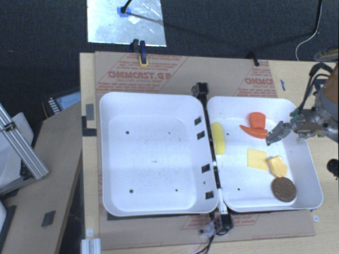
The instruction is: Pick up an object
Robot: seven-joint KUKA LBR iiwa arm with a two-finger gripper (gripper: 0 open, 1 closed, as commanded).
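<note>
The right bin holds several small toy foods. A yellow corn-like piece lies by its left wall. An orange piece sits near the back. A pale yellow flat slice lies in the middle, with a yellow chunk touching its right side. A brown round cookie rests near the front right. My gripper hangs over the bin's right half, just right of the orange piece and above the yellow chunk. Nothing shows between its fingers.
The left bin stands beside the right one, joined by a black clipped divider. Both rest on a cardboard sheet on the bench. A foil-like square lies on the dark floor behind. Cables run at the back right.
</note>
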